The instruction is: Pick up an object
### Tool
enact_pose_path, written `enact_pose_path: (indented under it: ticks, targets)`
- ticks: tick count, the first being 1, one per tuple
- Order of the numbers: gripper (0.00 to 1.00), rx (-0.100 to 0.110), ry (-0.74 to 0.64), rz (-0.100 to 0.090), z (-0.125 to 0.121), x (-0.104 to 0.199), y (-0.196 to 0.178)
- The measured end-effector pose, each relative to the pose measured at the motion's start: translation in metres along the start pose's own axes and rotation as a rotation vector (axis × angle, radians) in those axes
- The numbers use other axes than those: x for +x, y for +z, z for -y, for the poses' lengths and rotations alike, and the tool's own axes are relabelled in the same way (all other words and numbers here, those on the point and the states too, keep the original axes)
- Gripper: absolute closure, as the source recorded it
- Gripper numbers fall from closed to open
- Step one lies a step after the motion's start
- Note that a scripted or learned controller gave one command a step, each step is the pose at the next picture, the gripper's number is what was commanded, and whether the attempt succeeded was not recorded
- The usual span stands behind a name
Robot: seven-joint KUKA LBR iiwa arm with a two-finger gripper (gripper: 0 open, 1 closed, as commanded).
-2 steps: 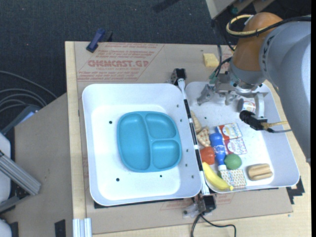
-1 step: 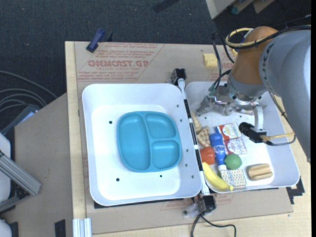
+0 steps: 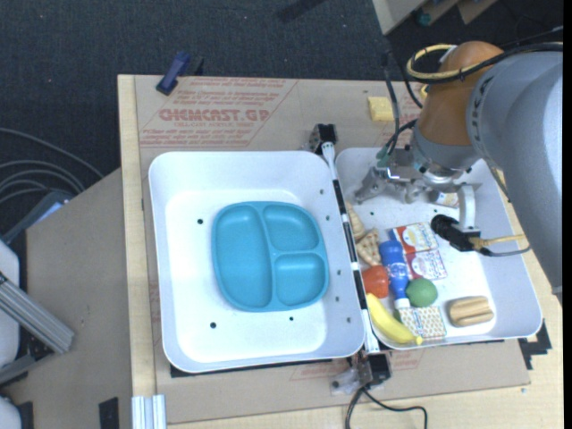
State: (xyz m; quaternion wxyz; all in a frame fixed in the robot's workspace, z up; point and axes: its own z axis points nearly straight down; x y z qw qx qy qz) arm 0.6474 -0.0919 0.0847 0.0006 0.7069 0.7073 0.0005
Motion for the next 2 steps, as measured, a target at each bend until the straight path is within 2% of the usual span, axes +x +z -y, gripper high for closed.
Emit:
enact_pose_path:
  ticks: [1, 2]
  targets:
    - [0.0, 0.0, -0.001, 0.0, -0.019, -0.001, 0.0]
    - [1.0, -0.003, -0.002, 0.001, -0.02, -0.001, -0.011]
